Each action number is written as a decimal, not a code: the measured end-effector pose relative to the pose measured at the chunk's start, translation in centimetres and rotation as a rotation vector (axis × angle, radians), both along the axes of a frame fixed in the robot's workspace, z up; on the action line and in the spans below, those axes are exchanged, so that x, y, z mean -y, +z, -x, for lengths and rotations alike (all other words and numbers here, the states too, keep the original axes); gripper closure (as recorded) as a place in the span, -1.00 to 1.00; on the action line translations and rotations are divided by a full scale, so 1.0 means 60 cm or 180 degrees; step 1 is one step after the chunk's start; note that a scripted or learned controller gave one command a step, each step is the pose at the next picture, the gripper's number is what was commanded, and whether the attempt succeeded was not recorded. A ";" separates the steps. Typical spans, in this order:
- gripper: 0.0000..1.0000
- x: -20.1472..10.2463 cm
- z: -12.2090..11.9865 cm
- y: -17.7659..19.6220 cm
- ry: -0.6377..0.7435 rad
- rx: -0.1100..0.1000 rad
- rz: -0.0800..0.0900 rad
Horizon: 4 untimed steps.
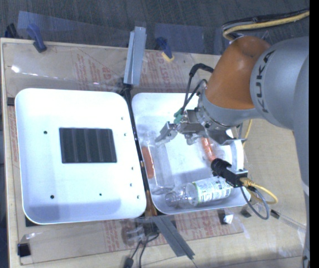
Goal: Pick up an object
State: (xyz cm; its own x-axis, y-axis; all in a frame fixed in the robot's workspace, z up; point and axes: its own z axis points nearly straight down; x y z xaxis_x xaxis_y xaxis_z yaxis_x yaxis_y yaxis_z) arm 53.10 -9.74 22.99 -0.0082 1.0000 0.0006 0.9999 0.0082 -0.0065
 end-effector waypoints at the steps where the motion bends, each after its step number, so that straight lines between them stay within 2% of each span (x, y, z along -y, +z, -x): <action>1: -1.00 0.104 -0.021 0.011 0.0315 0.0016 0.0002; 2: -1.00 0.189 -0.036 -0.009 0.0270 0.0012 0.0003; 3: -1.00 0.189 -0.026 0.145 -0.0251 0.0018 0.0006; 4: -1.00 0.176 -0.022 -0.011 0.0237 0.0005 0.0000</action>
State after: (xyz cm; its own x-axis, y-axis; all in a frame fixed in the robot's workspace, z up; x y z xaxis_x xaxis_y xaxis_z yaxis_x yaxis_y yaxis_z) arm 54.41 -20.30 22.31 -0.0826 0.9966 0.0004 0.9966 0.0826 -0.0049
